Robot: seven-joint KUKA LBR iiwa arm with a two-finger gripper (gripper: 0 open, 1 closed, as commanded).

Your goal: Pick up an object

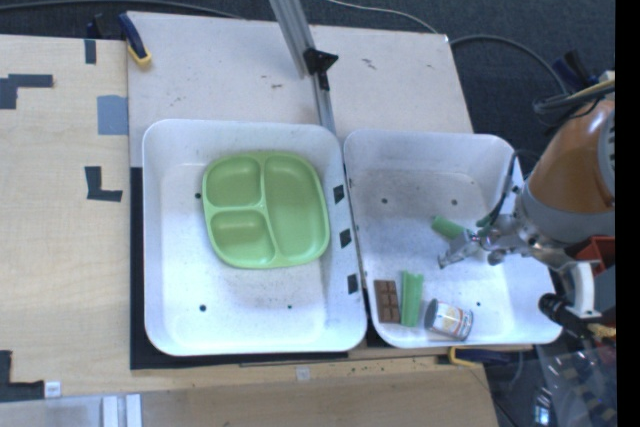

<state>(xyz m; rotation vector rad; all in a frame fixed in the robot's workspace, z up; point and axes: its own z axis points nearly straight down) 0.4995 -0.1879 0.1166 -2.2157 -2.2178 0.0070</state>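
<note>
My gripper (447, 245) reaches in from the right over the middle of the right bin (420, 155), its two fingers pointing left and standing apart, open. A small green piece (443, 226) lies at the tip of the upper finger, not between the two. Nothing shows in the gap between the fingers. Along the bin's front wall lie a brown block (386, 301), an upright green block (411, 297) and a small jar on its side (448, 319).
The left bin (165, 215) holds a green divided plate (266, 209). A slanted metal rail (285, 0) runs from the top down to the seam between the bins. The arm's orange band (575, 170) hangs over the right bin's right wall.
</note>
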